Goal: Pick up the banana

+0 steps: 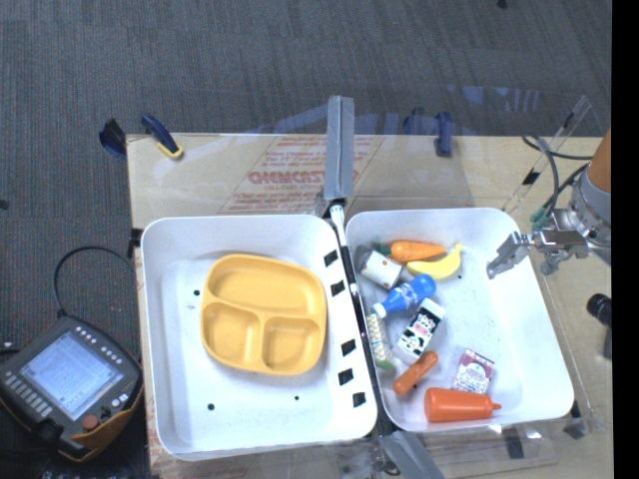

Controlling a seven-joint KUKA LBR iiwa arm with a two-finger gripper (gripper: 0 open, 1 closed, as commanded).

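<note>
Yellow banana [439, 263] lies in the right bin [519, 367], touching an orange carrot [416, 250] beside it. From here the gripper [511, 254] hangs over the bin's right side, apparently empty; finger spacing I cannot tell.

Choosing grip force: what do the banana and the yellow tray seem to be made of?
Banana: probably smooth moulded plastic, a toy, with uniform yellow colour and a slight sheen. Yellow tray: likely rigid matte plastic, with one even colour and moulded compartments.
</note>
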